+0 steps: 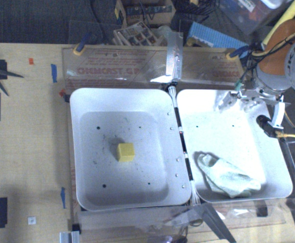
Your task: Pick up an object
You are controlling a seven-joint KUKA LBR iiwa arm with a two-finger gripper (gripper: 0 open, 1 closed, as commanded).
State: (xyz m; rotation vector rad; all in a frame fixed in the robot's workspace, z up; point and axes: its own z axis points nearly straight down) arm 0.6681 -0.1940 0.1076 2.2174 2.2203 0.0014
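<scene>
Crumpled white cloth (227, 176) is lying at the right bin's (284, 186) near edge, yellow block (126, 152) sitting mid-left bin (86, 115), while the tool (232, 98) is hovering by the right bin's far edge, its grip state impossible to tell.

Bright overhead light; glare on right bin (238, 135); soft focus.

My arm (289, 59) cut off by right frame edge; gripper (228, 99) glare-blurred at upper right bin (238, 135) corner, finger state unreadable.
</scene>
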